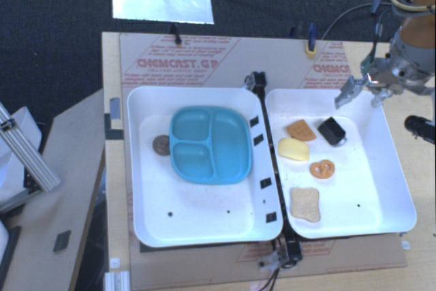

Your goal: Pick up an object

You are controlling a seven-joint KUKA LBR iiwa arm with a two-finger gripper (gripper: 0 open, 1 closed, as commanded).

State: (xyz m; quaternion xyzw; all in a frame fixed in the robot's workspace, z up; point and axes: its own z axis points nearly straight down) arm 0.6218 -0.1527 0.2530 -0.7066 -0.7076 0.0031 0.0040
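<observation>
Jaws spread open, gripping nothing, poised over right bin far edge; black block nearest target.

Divided plate in left bin, toy foods in right bin

We see left bin: glossy white plastic | blue plate: smooth matt plastic | surface: printed cardboard-like sheet | far floor: dark rough carpet
</observation>
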